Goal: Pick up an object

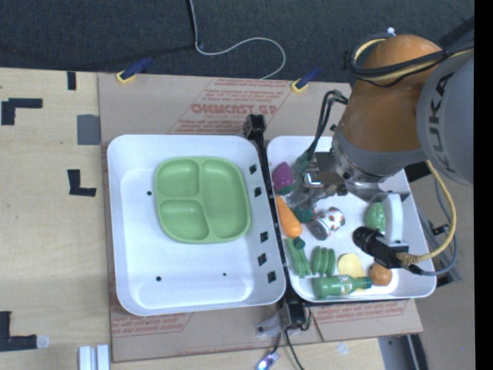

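Observation:
My gripper (308, 200) reaches down into the left part of the right bin (412, 287), under the orange-banded wrist. Its metal tips hang just above an orange carrot-like piece (289, 220) and beside a purple piece (283, 176). A white ball with red spots (333, 220) lies just right of the tips, next to a small grey piece (317, 228). Nothing shows between the tips.
The right bin also holds green pieces (299, 257), a green bottle (337, 285), a yellow piece (350, 265), an orange piece (380, 274) and a green-white item (376, 216). The left bin (131, 268) carries a green divided plate (202, 199). A black cable connector (377, 247) hangs over the right bin.

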Controlling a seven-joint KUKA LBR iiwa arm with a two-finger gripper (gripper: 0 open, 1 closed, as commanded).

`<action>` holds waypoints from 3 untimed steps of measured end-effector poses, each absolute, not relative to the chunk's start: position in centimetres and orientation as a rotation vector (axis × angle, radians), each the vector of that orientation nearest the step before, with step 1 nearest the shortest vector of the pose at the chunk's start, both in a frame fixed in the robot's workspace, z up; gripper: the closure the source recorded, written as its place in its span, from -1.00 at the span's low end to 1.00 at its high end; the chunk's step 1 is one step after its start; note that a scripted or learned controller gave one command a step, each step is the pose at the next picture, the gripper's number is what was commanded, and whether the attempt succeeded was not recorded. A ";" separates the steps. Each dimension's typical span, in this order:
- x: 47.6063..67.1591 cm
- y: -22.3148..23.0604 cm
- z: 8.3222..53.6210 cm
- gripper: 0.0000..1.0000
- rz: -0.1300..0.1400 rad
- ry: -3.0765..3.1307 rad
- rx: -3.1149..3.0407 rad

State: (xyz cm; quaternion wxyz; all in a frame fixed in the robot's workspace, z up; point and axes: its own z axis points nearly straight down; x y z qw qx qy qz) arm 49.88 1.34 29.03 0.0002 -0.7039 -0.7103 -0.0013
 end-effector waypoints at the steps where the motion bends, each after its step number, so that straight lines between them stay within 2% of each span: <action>1: 48.3 10.2 35.6 1.00 -0.007 -2.234 -2.210; 2: 48.4 13.9 47.9 1.00 -0.017 -2.234 -2.216; 3: 48.3 6.6 38.6 1.00 0.016 -2.210 -2.226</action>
